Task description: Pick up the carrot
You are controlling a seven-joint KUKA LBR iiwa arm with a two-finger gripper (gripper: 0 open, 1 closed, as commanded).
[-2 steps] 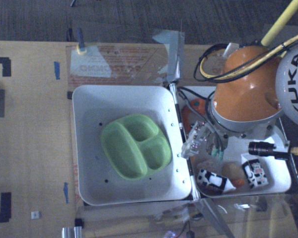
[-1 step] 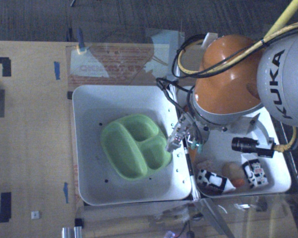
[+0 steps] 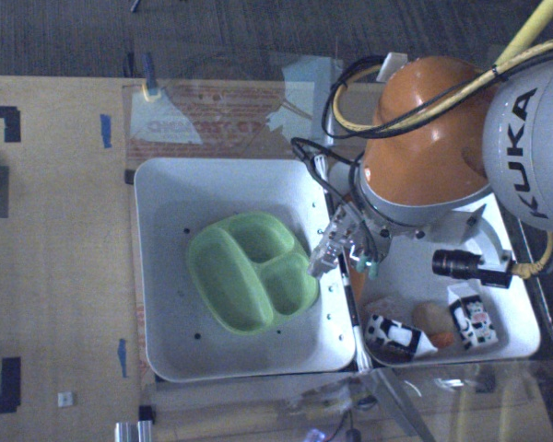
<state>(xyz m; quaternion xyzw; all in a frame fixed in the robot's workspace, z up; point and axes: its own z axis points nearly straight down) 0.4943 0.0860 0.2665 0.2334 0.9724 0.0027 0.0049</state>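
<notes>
One carrot (image 3: 444, 338) lies in the right bin (image 3: 525, 339), below and right of the gripper (image 3: 336, 247), wedged between two black-and-white boxes (image 3: 394, 334). Left of the gripper sits a green divided tray (image 3: 249, 270). Whether the gripper is open or closed, I cannot tell.

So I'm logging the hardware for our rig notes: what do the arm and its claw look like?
The arm is a bulky grey-white casing with KUKA in dark capitals, topped by a glossy orange dome. Yellow and black cables loop across the dome. The claw is small, silvery metal, with a teal detail beside it.
</notes>
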